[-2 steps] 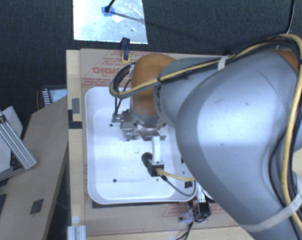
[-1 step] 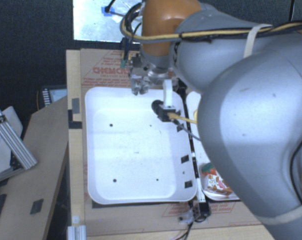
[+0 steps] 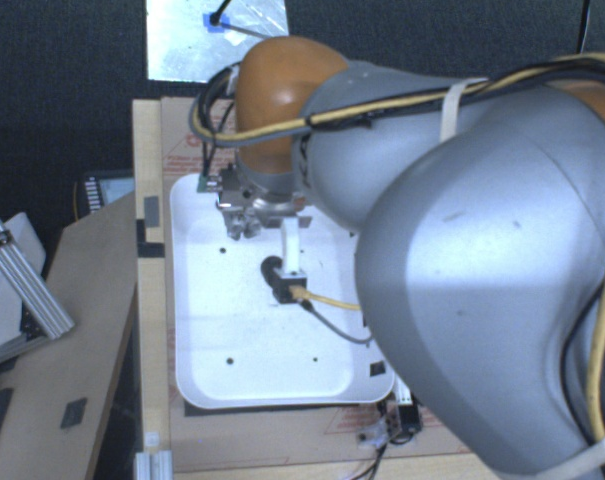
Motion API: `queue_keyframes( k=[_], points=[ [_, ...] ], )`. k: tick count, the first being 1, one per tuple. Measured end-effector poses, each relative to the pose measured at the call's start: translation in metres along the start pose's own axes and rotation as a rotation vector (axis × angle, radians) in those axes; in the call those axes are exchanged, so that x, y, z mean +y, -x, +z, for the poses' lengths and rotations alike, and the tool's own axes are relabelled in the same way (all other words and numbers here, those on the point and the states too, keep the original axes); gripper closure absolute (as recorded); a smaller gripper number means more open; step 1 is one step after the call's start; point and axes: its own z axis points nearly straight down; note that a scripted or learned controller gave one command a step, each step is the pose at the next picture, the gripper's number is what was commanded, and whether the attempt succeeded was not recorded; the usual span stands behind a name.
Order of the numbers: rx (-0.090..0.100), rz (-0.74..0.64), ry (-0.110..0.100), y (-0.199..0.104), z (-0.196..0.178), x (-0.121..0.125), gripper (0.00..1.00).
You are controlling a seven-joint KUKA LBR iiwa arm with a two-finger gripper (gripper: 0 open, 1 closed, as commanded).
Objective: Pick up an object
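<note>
While the grey arm (image 3: 482,268) reaches across the right side of the white bin (image 3: 197,368), its gripper (image 3: 240,230) hangs low over the bin's upper-left corner, close to the far rim. Whether it is wide or narrow cannot be told from this angle. The orange band (image 3: 282,98) sits just above the gripper, over the bin's far edge. The bin floor shows a few small dark specks (image 3: 232,361). Where the object lies cannot be told — the arm covers everything right of the bin. A shiny foil sheet (image 3: 182,28) hangs beyond the bin's far side; an aluminium rail (image 3: 27,288) lies well left of the bin.
</note>
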Motion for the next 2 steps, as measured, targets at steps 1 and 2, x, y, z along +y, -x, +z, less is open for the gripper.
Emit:
queue_keyframes(
  k=[1,2],
  points=[
    [0.000,0.003,0.011,-0.0045,-0.0270,0.0535,1.00],
    [-0.001,-0.002,0.008,-0.0047,-0.0365,0.0518,1.00]
  ],
)
